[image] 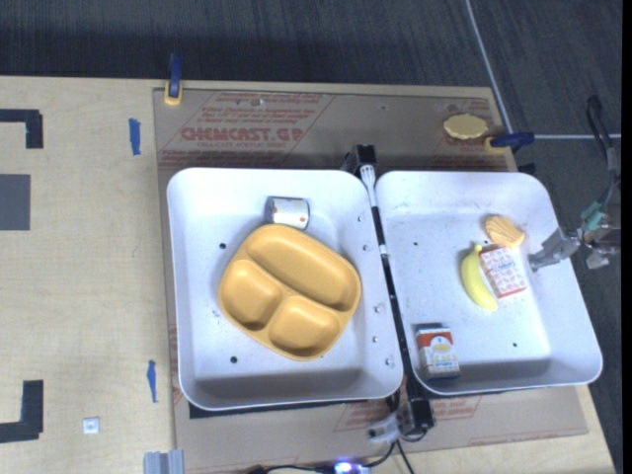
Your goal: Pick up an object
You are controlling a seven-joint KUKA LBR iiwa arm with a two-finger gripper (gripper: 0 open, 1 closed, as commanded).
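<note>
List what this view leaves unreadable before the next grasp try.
- Gripper: at the camera view's right edge, small and blurred; finger state unclear.
- Red-and-white card: print too small to read; it covers part of the banana.
- Small box: label too small.
- Can: partly hidden behind the yellow tray.

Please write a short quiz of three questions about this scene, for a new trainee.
1. True or false: the yellow divided tray lies in the left bin.
2. Which thing touches the banana in the right bin? A) red-and-white card B) small box C) silver can
3. Fill in: the gripper is at the right bin's ____ edge.

Key: 1 true; 2 A; 3 right.
</note>
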